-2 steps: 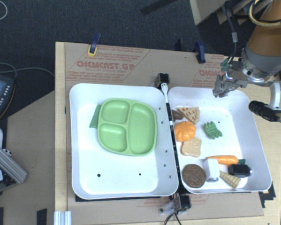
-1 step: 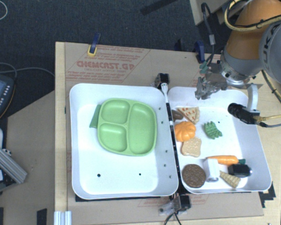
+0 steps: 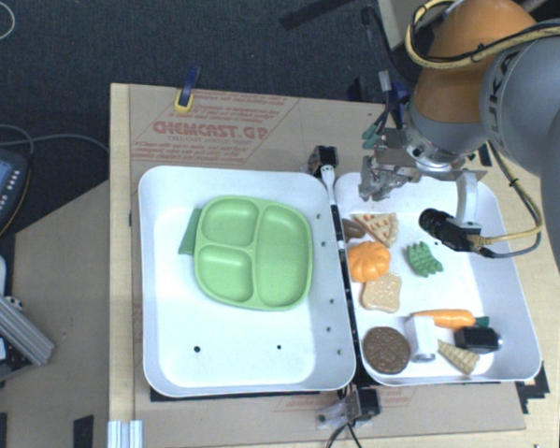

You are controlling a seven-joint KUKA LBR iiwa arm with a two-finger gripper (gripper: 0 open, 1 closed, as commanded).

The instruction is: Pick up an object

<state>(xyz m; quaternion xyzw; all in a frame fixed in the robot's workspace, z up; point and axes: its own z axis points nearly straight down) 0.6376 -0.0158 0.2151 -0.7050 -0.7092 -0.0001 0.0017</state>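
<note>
My gripper (image 3: 379, 190) hangs over the far left part of the right bin (image 3: 514, 306), just above a pizza slice (image 3: 376, 225). Nothing shows between its fingers. Below the slice lie an orange pumpkin (image 3: 368, 260), a tan bread slice (image 3: 382, 293) and a brown cookie (image 3: 387, 349). A green leafy piece (image 3: 424, 260) sits mid-bin. A carrot (image 3: 446, 318), a black block (image 3: 478, 339) and a cone-shaped wedge (image 3: 460, 357) lie near the front right.
The left bin (image 3: 160, 287) holds a green divided plate (image 3: 254, 252). A black cylinder on the arm's side (image 3: 445, 229) hangs over the right bin. Clamps sit at the bins' shared edge, far (image 3: 323, 161) and near (image 3: 364, 401).
</note>
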